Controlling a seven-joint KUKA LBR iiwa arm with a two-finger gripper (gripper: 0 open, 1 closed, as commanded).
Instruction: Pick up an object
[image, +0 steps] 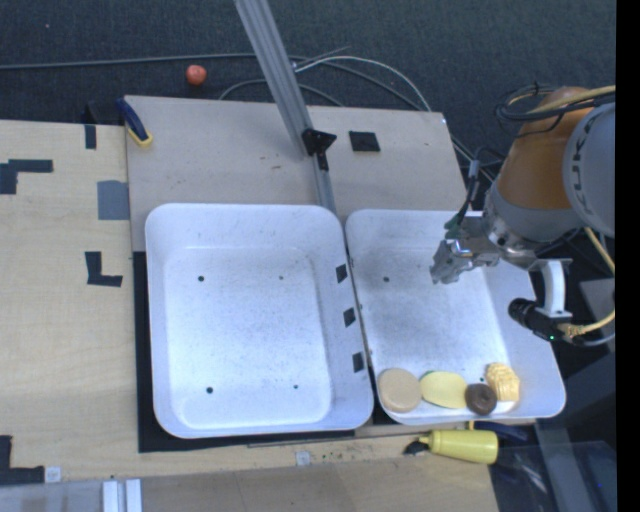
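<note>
Along the near edge of the right bin (400, 300) lie a tan round disc (399, 389), a pale yellow oval piece (442, 389), a dark brown round piece (481, 399) and a yellow corn-like piece (502, 381). My gripper (447, 266) hangs over the upper right part of that bin, well away from those objects, with nothing visible between its fingers. The arm's orange band (535, 160) is above and right of it.
The left bin (240, 315) sits beside the right one. A yellow-handled tool (462, 445) lies on the bench just below the right bin. A grey pole (285, 85) slants down toward the bins' top. A small red ball (196, 73) lies far back.
</note>
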